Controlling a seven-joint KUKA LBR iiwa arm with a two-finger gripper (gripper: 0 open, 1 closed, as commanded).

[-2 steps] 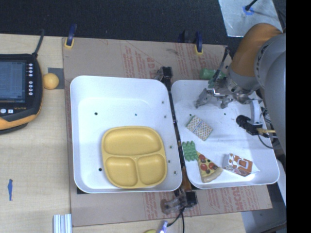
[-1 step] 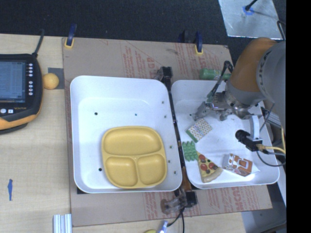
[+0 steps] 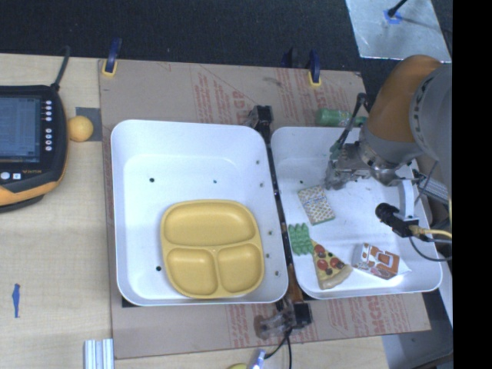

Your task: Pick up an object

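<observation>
Item: my claw (image 3: pixel 336 177), low in the right white plastic bin (image 3: pixel 430 283), grip state indiscernible. Step: approach. Next: descend onto the patterned grey-white square packet (image 3: pixel 317 204) just beside it.

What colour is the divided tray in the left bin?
The divided tray is pale yellow, plain with no pattern, seen clearly in the camera view.

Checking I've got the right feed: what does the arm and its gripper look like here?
A bulky grey arm with an orange band above the wrist. The gripper is dark grey metal on a slim linkage. A black fitting with a yellow-tipped cable sits beside it.
</observation>
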